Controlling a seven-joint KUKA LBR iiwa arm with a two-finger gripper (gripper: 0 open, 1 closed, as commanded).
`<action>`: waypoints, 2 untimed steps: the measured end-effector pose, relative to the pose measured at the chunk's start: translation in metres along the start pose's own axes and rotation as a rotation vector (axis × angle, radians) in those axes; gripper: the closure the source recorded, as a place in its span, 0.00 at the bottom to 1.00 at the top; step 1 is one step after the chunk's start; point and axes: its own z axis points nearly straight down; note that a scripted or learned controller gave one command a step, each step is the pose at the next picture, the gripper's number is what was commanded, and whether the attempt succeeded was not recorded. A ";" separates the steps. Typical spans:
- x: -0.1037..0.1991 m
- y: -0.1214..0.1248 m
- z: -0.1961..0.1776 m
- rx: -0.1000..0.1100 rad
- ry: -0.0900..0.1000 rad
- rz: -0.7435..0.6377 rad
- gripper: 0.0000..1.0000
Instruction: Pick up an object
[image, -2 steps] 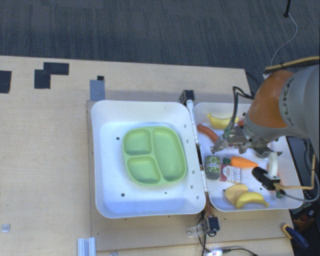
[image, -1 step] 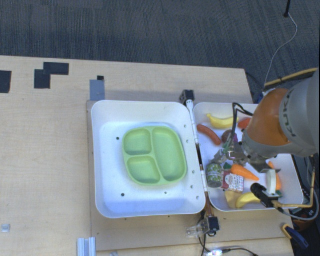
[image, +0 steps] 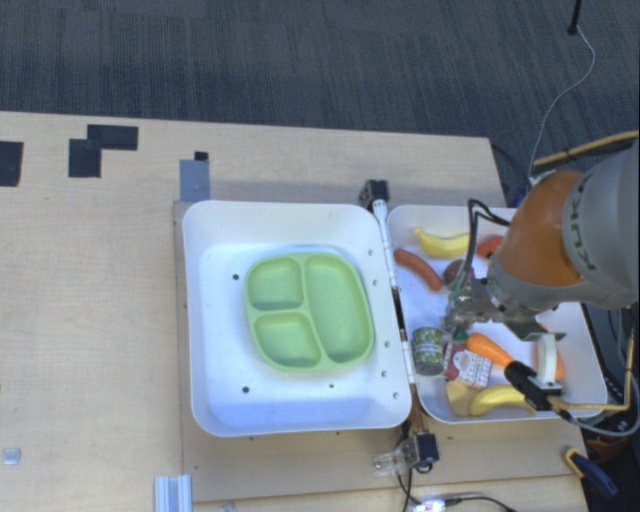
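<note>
Small green-labelled can (image: 428, 349), right bin's (image: 600, 372) left edge

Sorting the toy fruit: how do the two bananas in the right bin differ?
The far banana lies near the bin's back wall, pale yellow; the near banana lies at the front edge, deeper yellow. The far one sits in the open; the near one crowds other toys. Both are curved and yellow.

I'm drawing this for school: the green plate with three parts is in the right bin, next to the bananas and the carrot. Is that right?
Not quite. The camera view shows the green plate with three parts in the left bin, by itself. The bananas and the carrot lie in the right bin, where the arm reaches in.
</note>
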 end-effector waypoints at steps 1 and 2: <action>0.000 0.000 0.000 0.000 0.000 0.000 0.00; 0.001 0.002 -0.011 -0.004 0.001 -0.003 1.00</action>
